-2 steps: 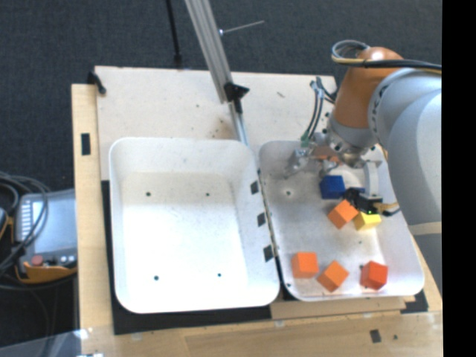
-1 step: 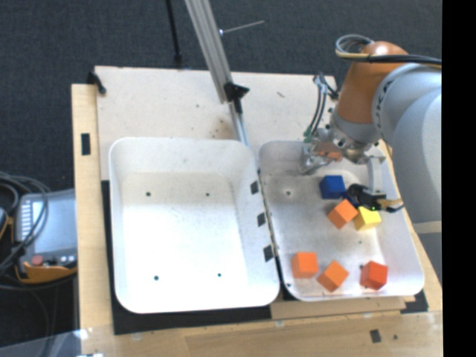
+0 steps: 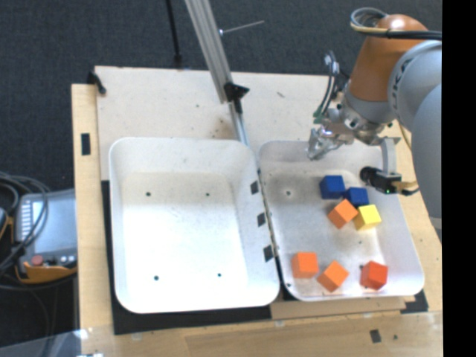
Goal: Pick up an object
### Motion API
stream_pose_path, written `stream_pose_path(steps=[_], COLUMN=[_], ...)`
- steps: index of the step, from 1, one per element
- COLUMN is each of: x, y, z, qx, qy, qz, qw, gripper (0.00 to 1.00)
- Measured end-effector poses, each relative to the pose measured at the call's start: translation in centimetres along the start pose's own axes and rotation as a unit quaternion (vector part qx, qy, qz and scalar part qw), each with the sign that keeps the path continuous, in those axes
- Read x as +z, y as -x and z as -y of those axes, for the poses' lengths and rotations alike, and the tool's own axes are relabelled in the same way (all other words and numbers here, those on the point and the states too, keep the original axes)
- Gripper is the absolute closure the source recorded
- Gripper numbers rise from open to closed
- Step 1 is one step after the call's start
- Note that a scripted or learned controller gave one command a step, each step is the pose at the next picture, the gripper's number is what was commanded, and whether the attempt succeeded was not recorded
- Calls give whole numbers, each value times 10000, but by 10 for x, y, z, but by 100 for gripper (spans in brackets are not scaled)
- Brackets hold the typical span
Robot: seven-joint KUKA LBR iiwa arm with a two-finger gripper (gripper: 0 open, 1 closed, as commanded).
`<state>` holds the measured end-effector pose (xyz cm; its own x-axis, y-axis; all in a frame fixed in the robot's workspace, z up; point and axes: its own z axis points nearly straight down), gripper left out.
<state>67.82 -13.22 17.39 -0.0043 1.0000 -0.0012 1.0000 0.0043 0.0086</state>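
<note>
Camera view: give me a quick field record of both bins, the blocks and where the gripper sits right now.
left bin: white, shallow, no blocks seen in it
right bin: white, shallow, holds all seven blocks
blue blocks: two, larger and smaller, upper middle
yellow block: just below the smaller blue one
orange blocks: three, one beside the yellow, two near the front rim
red block: front right corner
gripper: over the right bin's far edge, nothing seen between its fingers
arm: enters from the right
</note>
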Motion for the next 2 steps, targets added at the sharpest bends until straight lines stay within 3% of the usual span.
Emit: stream_pose_path(steps=[1, 2], x=[-32, -46], y=[2, -55], z=[-2, 4], qx=[-9, -13], qy=[-13, -36], qz=[-1, -14], qw=[10000, 10000], gripper=[100, 100])
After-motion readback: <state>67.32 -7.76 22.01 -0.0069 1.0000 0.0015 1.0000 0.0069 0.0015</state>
